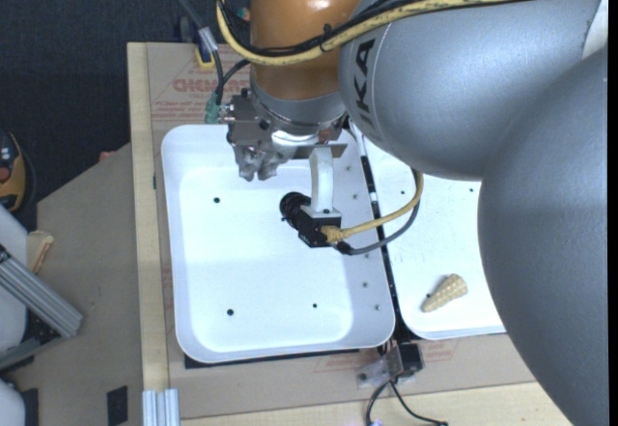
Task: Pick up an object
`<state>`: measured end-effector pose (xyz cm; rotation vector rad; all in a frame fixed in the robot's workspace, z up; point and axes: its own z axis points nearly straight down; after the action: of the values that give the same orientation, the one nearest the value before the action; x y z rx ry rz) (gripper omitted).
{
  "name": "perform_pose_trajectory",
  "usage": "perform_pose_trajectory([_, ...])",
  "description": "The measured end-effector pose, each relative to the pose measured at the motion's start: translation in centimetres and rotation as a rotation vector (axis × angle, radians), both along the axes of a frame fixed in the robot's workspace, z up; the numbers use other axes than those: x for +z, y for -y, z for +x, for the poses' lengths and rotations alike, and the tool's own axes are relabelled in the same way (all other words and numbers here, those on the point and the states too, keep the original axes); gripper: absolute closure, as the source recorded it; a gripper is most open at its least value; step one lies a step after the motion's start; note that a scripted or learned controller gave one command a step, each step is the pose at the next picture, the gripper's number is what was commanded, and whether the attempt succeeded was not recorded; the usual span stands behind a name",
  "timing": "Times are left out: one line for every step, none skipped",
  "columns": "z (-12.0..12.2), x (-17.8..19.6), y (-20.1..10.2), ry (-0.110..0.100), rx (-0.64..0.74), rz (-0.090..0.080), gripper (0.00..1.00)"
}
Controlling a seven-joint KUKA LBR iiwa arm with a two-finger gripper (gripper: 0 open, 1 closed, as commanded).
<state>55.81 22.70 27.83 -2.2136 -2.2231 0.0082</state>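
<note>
- Tan and ridged, a small cone-shaped object (pixel 445 294) is the one thing I can make out to pick. It lies on its side in the right bin (pixel 439 221), near the front edge and close to the left wall, with its narrow tip toward the front-left corner.
- The gripper (pixel 254 163) hangs over the left bin (pixel 261 303), close to that bin's back edge. It is well apart from the cone, with both bins' adjoining walls between them.
- I cannot tell whether the gripper is spread or closed, and nothing shows in its grasp.
- The white floor of the left bin carries a few small dark dots, which look to me like marks rather than things to grasp, so a descent at this spot would likely catch nothing.
- To do the step well, I judge the gripper should rise clear of the walls, cross to the right bin's front-left corner, and come down centred on the cone.
- The grasp should close across the cone's short axis at mid-length, because the taper could let it slip out toward the tip.
- The nearby left wall leaves little room on that side, so the approach should be straight down.
</note>
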Motion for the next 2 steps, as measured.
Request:
perform_pose_trajectory([-1.2, 2.7, 0.3, 0.008, -0.003, 0.002, 1.00])
perform_pose_trajectory([-4.7, -0.8, 0.3, -0.001, -0.005, -0.001, 1.00])
